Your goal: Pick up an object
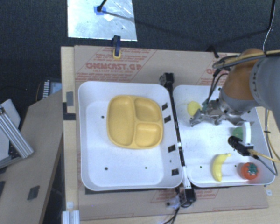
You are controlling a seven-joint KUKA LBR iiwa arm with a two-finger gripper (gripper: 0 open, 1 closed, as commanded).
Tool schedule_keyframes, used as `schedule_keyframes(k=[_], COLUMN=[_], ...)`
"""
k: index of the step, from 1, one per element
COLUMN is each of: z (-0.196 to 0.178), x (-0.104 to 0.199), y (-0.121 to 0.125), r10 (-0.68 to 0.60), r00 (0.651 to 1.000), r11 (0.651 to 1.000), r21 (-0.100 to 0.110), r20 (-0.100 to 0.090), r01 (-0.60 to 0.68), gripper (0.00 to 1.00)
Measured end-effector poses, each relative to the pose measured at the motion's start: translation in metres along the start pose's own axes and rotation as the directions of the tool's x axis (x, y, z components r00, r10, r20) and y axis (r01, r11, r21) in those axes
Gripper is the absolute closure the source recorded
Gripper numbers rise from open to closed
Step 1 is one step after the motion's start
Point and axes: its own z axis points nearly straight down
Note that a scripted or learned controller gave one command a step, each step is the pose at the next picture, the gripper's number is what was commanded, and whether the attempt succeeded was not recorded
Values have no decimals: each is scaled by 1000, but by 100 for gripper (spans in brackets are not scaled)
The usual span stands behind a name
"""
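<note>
The right bin (pixel 196 171) holds a small round yellow fruit (pixel 193 108) near its far left corner, a yellow banana (pixel 218 166) near the front edge and an orange-red round fruit (pixel 248 170) at the front right. A green object (pixel 236 131) lies mid-right, partly hidden by arm hardware. My gripper (pixel 201 115) hangs low over the bin, just right of and touching or nearly touching the yellow fruit. The grey arm with its orange band (pixel 237 84) reaches in from the right above it.
In the left bin (pixel 91 171) lies a yellow divided plate (pixel 133 121). A black divider (pixel 173 125) runs between the bins. Cables (pixel 259 155) trail from the wrist over the right bin's right side. A shiny sheet (pixel 101 12) lies beyond the bench.
</note>
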Motion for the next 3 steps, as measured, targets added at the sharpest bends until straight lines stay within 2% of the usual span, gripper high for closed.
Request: schedule_keyframes(k=[1, 3], z=[-12, -124], x=[0, 8], y=[1, 15], r10=[1, -5], r00=[1000, 1000], r11=[1000, 1000], r21=[-4, -7], r20=[1, 1], r01=[-1, 5], gripper=[100, 100])
